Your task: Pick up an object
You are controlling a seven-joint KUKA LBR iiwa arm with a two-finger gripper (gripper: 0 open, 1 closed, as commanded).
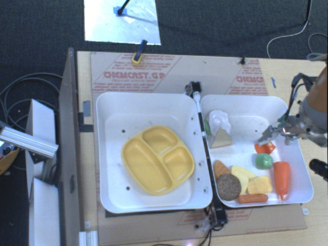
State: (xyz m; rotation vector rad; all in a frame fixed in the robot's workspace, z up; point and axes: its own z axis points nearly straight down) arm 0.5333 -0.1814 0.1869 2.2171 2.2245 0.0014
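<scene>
My gripper (280, 135) hangs over the right side of the right bin (246, 108), reaching in from the right. It is open, with its fingers spread and nothing between them. Just below its left fingertip lies a small red piece (265, 148). A green ball (264, 161) sits under that, and an orange carrot (282, 178) lies to the ball's right. The front of the bin also holds a brown round patty (229, 186), yellow pieces (245, 174), and an orange sausage (252, 198). A white crumpled item (219, 119) and a tan wedge (221, 138) sit at the bin's left.
The left bin (110, 137) holds a yellow divided plate (158, 159). A black divider strip (203, 142) runs between the two bins. A grey rail (66, 137) stands along the bench's left side. Cables lie on the dark floor at the left and upper right.
</scene>
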